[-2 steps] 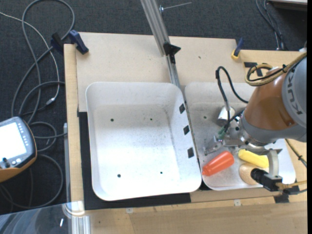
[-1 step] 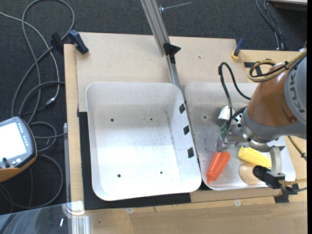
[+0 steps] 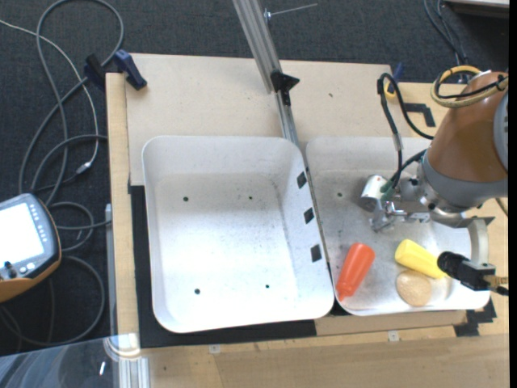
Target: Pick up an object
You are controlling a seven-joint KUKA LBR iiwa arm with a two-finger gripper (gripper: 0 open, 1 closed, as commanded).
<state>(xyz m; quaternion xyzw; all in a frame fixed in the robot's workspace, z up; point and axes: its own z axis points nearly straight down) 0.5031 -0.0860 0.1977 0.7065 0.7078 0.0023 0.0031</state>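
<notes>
Three things lie near the front of the right bin. An orange carrot-shaped piece rests by the bin's left wall. A yellow piece lies to its right, with a tan rounded lump just in front of it. My gripper hangs over the middle of the right bin, behind the orange and yellow pieces and apart from both. I see nothing held in it.
The left bin sits beside the right one, sharing a raised wall with black marks. A slanted metal rail rises from behind the bins. Cables and a handheld pendant lie on the floor to the left.
</notes>
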